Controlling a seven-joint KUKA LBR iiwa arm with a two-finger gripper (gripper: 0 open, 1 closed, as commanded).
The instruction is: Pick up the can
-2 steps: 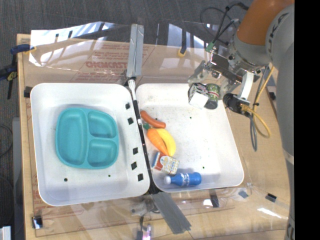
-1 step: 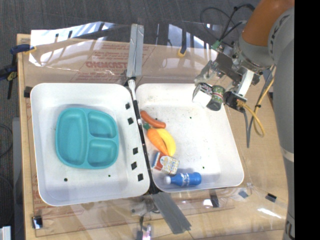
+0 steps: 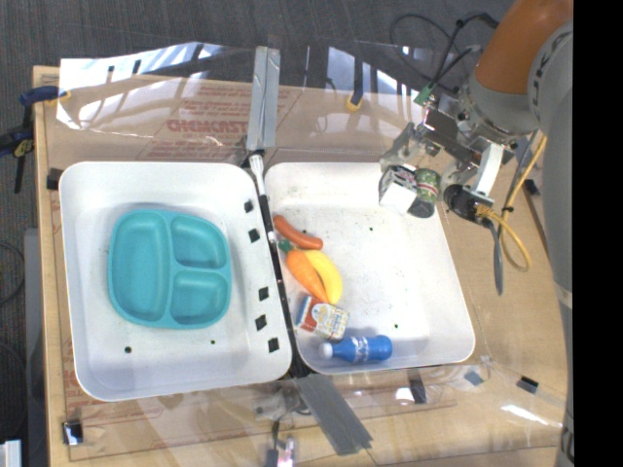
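- The tool [image 3: 421,185] sits at the right bin's [image 3: 458,300] 1 o'clock corner.
- The can [image 3: 413,190] is clenched between its fingers, raised over that corner, long axis running 10-to-4 o'clock.

A robotics laboratory was indicated rather than a home or kitchen. Two shallow white bins [image 3: 443,261] were set side by side on a wooden bench [image 3: 545,397], and clear plastic sheeting [image 3: 195,81] was spread behind the bins. Strips of grey tape [image 3: 331,418] were seen at the bench edge in front of the bins. Loose black and yellow cables [image 3: 511,232] were draped to the right of the bins, beside a grey industrial arm with an orange band [image 3: 526,27]. Dark carpet [image 3: 146,8] was visible beyond the bench.
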